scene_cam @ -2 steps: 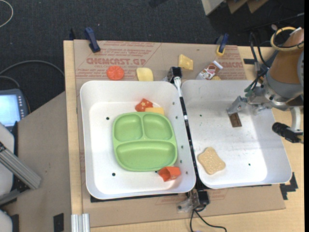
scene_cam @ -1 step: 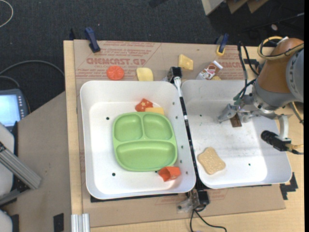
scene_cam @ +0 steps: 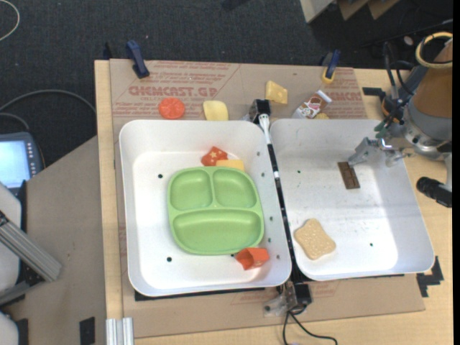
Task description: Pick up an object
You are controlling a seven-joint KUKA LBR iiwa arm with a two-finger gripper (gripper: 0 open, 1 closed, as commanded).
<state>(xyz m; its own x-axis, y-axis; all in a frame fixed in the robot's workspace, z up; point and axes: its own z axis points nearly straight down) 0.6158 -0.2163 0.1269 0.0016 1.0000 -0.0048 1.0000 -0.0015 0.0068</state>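
My gripper (scene_cam: 375, 149) hangs over the upper right part of the right bin (scene_cam: 402, 243), on the grey arm with the orange band coming in from the right. Just below and left of it, a small brown bar (scene_cam: 349, 175) lies on the bin floor, apart from the gripper. A toast-like bread slice (scene_cam: 314, 238) rests near that bin's front left. In the left bin (scene_cam: 140, 192) a green divided plate (scene_cam: 214, 210) sits in the middle. A red piece (scene_cam: 214, 156) and a yellow piece (scene_cam: 231, 164) lie at its far edge, and an orange block (scene_cam: 251, 257) at its near edge.
Behind the bins on the board lie a red disc (scene_cam: 171, 108), a pale yellow piece (scene_cam: 215, 111), a yellow wedge (scene_cam: 276, 92) and a small packet (scene_cam: 310, 106). Blue clamps (scene_cam: 136, 58) (scene_cam: 330, 65) hold the board's far edge. A black clip (scene_cam: 260, 110) sits where the bins meet.
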